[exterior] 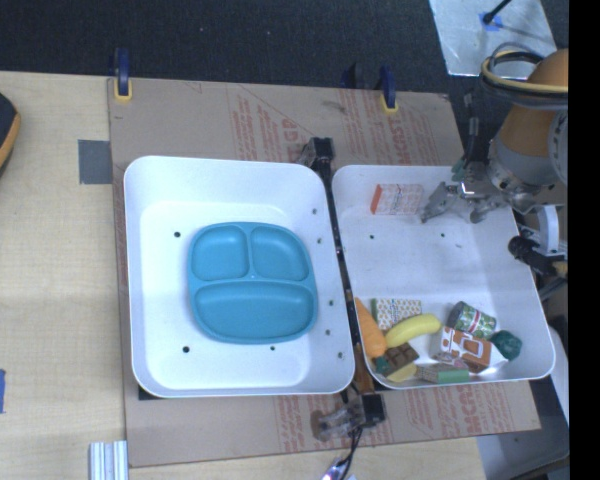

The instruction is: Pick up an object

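Two shallow white bins sit side by side on the bench in the camera view. The left bin (160,358) holds a blue divided plate (252,281) lying flat near its middle, with three compartments, two small ones toward 12 o'clock and one wide one toward 6 o'clock.

The right bin (435,268) carries its load at two ends. Toward 12 o'clock a small white and orange packet (395,199) lies flat near the rim. Toward 6 o'clock a heap of toy food crowds the lower wall: an orange carrot (369,329) at the 9 o'clock side of the heap, a yellow banana (412,328) just beside it, a checked packet (398,309) above the banana, a green can (472,319) tilted toward 3 o'clock, a red and white carton (461,348) below the can, and a dark green lump (507,345) at the far 3 o'clock end.

The arm (528,118) reaches in at 2 o'clock of the right bin. The gripper (462,204) hangs low over the bin's upper part, its two fingers spread wide apart, with nothing between them. The white and orange packet lies at 9 o'clock of the gripper, near but apart from the nearer finger
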Robot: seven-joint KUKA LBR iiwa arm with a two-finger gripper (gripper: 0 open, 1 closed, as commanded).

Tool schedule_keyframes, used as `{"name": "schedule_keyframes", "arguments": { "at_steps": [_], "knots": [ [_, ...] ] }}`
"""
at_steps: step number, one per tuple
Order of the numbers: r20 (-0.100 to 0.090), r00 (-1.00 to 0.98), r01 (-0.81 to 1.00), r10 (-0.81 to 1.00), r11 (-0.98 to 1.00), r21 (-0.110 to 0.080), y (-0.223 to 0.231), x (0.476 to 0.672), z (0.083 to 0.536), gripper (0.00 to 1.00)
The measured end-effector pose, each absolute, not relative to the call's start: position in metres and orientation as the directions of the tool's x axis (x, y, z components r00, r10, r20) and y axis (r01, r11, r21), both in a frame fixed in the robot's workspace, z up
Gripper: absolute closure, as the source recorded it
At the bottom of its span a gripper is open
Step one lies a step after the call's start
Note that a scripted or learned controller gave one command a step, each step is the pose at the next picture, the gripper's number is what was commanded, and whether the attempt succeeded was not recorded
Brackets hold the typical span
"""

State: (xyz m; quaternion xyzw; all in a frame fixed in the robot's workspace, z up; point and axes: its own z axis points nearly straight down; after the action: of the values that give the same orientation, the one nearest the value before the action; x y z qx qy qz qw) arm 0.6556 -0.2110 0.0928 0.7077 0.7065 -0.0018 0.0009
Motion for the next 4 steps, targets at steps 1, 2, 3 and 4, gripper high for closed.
{"name": "schedule_keyframes", "arguments": {
  "at_steps": [1,2,3,4],
  "knots": [
    [0.001,-0.009,1.000,1.000,0.009,-0.005,-0.148,0.657,0.093,0.00],
    [-0.003,0.001,1.000,1.000,-0.001,-0.001,-0.216,0.656,0.093,0.00],
    [0.004,-0.016,1.000,1.000,0.016,-0.002,-0.087,0.658,0.122,0.00],
    [-0.001,-0.004,1.000,1.000,0.004,-0.008,-0.103,0.655,0.090,0.00]
  ]
}}
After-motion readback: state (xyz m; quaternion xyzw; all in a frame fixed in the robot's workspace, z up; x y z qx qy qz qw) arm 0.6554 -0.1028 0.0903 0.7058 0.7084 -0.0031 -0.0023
